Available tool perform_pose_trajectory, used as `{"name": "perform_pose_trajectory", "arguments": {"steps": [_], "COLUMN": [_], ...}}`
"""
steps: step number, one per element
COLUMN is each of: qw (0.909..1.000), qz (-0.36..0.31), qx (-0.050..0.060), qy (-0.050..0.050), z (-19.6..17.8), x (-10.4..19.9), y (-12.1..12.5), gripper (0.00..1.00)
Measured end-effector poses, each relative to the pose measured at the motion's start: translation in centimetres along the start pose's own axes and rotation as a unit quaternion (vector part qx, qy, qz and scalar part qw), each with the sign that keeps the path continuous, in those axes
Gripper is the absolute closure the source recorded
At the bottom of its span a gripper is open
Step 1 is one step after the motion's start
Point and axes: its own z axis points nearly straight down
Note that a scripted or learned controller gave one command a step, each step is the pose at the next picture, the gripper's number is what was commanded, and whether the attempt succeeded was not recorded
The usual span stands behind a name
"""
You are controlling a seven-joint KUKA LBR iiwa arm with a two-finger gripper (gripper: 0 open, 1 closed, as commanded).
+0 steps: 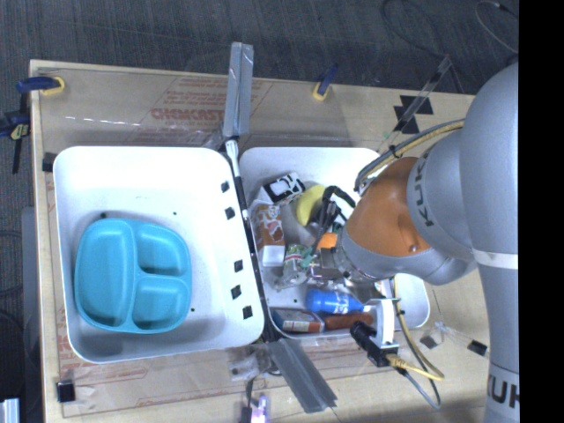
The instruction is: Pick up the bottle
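Note:
A blue bottle (333, 303) lies on its side near the front edge of the right bin (264, 161), pointing left to right. My gripper (304, 261) reaches down into that bin's middle from under the orange wrist band, just above and left of the bottle, among cluttered items. The wrist and arm hide most of the gripper and the bin's right half. Nothing shows as lifted.
The right bin also holds a yellow object (308, 205), a brown packet (270, 226), a black-and-white item (284, 186) and a reddish tube (302, 325) by the front wall. In the left bin (132, 170) lies a blue divided plate (132, 274). A metal divider (236, 91) runs between the bins.

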Motion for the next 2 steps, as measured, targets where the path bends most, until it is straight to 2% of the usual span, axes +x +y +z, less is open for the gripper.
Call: {"name": "perform_pose_trajectory", "arguments": {"steps": [1, 2], "qw": [1.0000, 0.9993], "qz": [-0.003, 0.037], "qx": [0.001, 0.000], "qy": [0.000, 0.000], "z": [-0.96, -0.05], "x": [0.02, 0.46], "y": [0.03, -0.05], "gripper": [1.00, 1.00]}}
